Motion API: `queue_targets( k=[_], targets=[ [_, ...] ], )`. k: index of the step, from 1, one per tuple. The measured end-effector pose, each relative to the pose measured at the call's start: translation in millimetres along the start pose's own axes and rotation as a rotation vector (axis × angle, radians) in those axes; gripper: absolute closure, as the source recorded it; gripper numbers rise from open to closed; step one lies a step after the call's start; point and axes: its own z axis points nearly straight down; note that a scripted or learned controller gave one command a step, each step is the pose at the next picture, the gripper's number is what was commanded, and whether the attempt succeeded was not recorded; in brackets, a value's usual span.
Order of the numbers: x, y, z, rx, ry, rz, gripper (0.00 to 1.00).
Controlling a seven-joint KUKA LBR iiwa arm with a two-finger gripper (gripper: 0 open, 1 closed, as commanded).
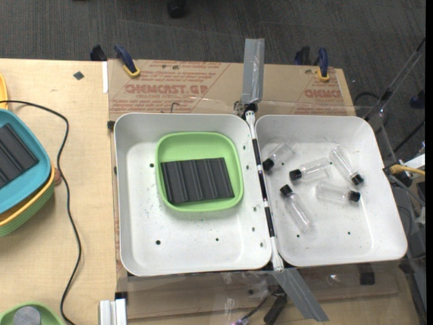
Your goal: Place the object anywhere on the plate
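My bench (74,181) carries a cardboard sheet (203,83), clamped at its far edge. Two white bins sit side by side: left bin (135,249), right bin (379,242). A black cable (71,202) crosses the wood.

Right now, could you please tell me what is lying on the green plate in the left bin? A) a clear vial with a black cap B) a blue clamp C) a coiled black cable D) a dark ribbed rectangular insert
D: a dark ribbed insert lies flat on the green plate in the left bin, while the clear vials lie in the right bin.
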Motion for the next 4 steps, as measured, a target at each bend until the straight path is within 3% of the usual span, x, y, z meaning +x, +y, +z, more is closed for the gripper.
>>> queue_targets(
  k=[4],
  targets=[
    [0.2, -0.6, 16.3, 0.001, 0.0, 0.002, 0.0]
  ],
)
